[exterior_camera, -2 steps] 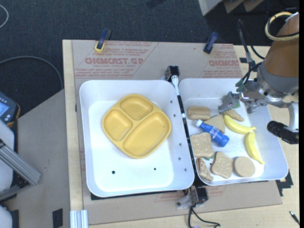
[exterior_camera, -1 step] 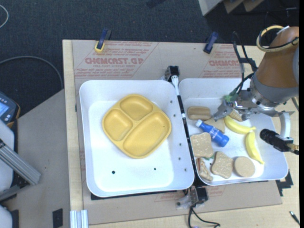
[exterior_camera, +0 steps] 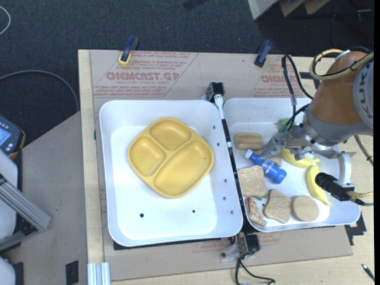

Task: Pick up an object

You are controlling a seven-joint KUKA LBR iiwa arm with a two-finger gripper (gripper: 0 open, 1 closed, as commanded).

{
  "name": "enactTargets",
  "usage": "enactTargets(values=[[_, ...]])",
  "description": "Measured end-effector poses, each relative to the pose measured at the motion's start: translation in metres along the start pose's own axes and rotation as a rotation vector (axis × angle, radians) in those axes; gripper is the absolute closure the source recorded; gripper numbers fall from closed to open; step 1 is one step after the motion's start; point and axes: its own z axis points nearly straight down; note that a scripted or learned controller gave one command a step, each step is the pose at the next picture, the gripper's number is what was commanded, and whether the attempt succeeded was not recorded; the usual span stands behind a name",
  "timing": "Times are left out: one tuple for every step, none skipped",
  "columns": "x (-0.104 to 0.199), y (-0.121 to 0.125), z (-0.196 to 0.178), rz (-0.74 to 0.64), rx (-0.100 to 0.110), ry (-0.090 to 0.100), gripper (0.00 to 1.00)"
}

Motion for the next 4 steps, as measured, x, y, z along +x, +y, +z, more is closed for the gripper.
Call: enactTargets(values=[[0.001,-0.001,0.048,0.000,-0.001,0.000,0.00],[0.000,0.001,0.034,0.001,-0.007,-0.002,1.00],[-0.003,0.009,-0.013,-0.001,-0.013,-0.004,1.00],[-0.002,0.010,-0.077,-0.002,-0.015,-0.005,1.00]])
